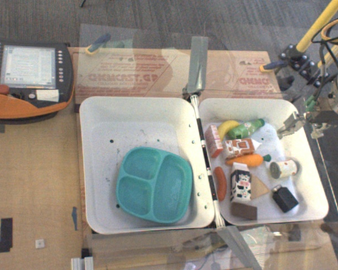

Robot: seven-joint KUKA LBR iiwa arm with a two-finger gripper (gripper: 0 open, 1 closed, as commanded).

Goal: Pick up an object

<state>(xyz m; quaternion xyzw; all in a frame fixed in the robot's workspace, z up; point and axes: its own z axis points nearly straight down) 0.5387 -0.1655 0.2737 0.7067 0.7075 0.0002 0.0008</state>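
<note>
Jaws over the far right part of the right bin [318, 204], nothing seen between them.

The arm [321, 118] entered from the right, and the jaws stood low over the bin's white floor; whether they were apart or together could not be told at this resolution. Just left of the jaws lay a green bottle [247, 129] with a yellow banana [228, 128] touching its far end, and a red carton [214, 141] beyond that. Nearer the camera than the jaws lay a white cup [283, 167], on its side, and further that way a black block [285, 198]. An orange carrot [248, 160], a milk carton [241, 185] and a red sausage [221, 183] lay left of and below the jaws. Well left of the jaws, the left bin [101, 122] held a teal divided plate [155, 184]. Both bins rested on the tabletop [34, 167].
</note>
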